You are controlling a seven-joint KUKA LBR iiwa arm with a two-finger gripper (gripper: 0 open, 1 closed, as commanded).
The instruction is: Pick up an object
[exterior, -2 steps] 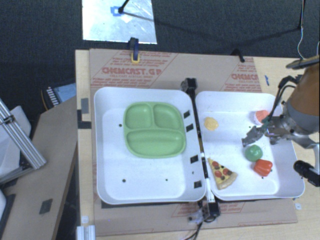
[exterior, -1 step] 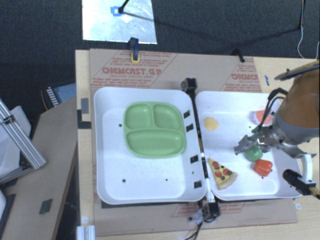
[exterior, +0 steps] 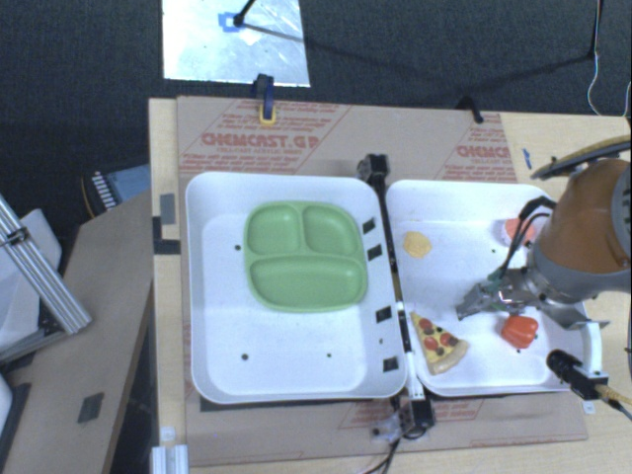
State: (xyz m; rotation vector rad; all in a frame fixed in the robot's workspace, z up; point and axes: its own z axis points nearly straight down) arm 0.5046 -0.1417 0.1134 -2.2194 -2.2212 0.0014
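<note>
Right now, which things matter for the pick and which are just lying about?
For the pick:
- hand, right bin
- orange-red toy
- pizza slice
- yellow piece

Lying about:
- green divided plate, left bin
- foil sheet

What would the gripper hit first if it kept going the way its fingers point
Probably bare floor of the right bin. The gripper points left and downward, passing between the pizza slice and the yellow piece; its height is unclear.

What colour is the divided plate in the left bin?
Light green, seen in the camera view: the divided plate.
</note>
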